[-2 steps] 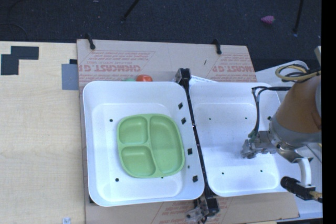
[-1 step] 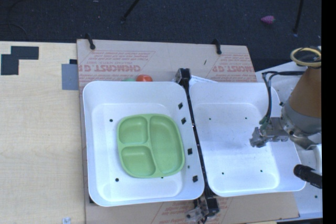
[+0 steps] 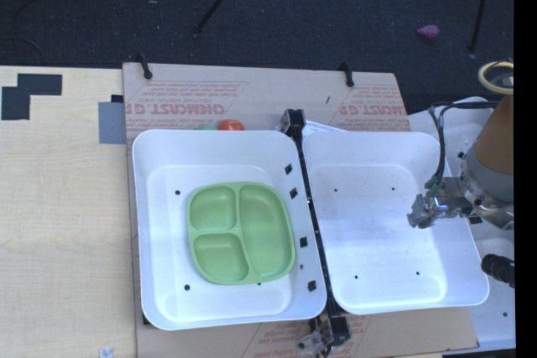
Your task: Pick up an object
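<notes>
A light green divided plate (image 3: pixel 241 231) with three compartments lies flat in the left white bin (image 3: pixel 159 172). My gripper (image 3: pixel 424 212) hangs over the right side of the right white bin (image 3: pixel 369 159), well apart from the plate. Its metal fingertips point left and down, and nothing shows between them. The grey arm with its orange band (image 3: pixel 502 138) comes in from the right edge.
A small orange and green object (image 3: pixel 225 127) lies behind the left bin's far rim on the cardboard sheet (image 3: pixel 252 101). A black divider (image 3: pixel 304 205) runs between the two bins. Light wooden benchtop (image 3: pixel 59 214) stretches to the left.
</notes>
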`<state>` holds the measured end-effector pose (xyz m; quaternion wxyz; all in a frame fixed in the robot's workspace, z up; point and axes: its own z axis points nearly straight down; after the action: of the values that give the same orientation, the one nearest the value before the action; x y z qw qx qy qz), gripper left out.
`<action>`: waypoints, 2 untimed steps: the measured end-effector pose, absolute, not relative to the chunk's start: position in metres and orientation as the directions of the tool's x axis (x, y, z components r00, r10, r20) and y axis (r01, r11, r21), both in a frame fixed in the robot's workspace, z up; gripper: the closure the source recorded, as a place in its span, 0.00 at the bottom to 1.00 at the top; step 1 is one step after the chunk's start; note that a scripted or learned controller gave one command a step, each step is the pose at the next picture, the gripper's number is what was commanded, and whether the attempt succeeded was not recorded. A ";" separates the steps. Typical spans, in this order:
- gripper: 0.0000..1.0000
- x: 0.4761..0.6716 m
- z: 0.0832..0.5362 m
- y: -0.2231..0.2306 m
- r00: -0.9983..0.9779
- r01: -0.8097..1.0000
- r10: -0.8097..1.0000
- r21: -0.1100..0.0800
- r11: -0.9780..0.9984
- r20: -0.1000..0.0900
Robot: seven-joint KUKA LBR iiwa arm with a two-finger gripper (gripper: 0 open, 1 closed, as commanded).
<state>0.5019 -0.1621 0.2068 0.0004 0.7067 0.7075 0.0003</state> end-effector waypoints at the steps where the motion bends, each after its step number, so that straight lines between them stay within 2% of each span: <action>1: 1.00 0.499 0.216 -0.101 -0.005 1.000 1.000 -0.003 0.005 0.004; 2: 1.00 0.496 0.228 -0.048 -0.005 1.000 1.000 -0.002 0.005 0.003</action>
<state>0.4960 -0.0483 0.2283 -0.0019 0.7054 0.7088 0.0002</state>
